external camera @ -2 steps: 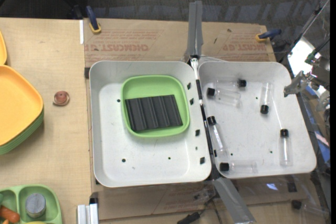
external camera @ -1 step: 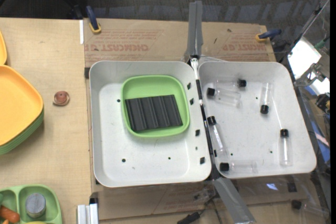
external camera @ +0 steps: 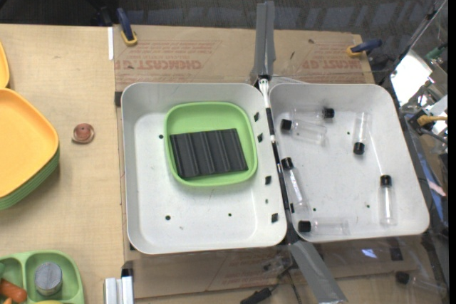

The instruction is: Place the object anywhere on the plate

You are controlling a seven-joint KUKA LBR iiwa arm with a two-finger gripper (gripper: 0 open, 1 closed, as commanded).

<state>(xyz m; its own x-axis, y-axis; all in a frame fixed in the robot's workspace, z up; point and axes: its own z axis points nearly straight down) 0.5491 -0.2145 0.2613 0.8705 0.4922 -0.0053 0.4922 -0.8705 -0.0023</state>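
Square green plastic plate [external camera: 210,119]: showing lime green.
Ribbed rectangular dark slab [external camera: 207,153]: showing charcoal, striped with grooves.
Two shallow white bins [external camera: 142,174]: showing plain white.
Clear plastic vials [external camera: 306,128]: showing transparent bodies, wearing black caps.
Stacked orange plates [external camera: 25,146]: showing yellow-orange.

Plate [external camera: 211,114] in left bin [external camera: 142,210]; vials [external camera: 360,135] right bin [external camera: 406,174].

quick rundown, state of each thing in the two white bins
square green plastic plate: flat in the left white bin, upright
dark ribbed rectangular pad: lying flat on the plate
clear plastic tubes with black caps: about six, lying on their sides, scattered in the right white bin, none on the plate
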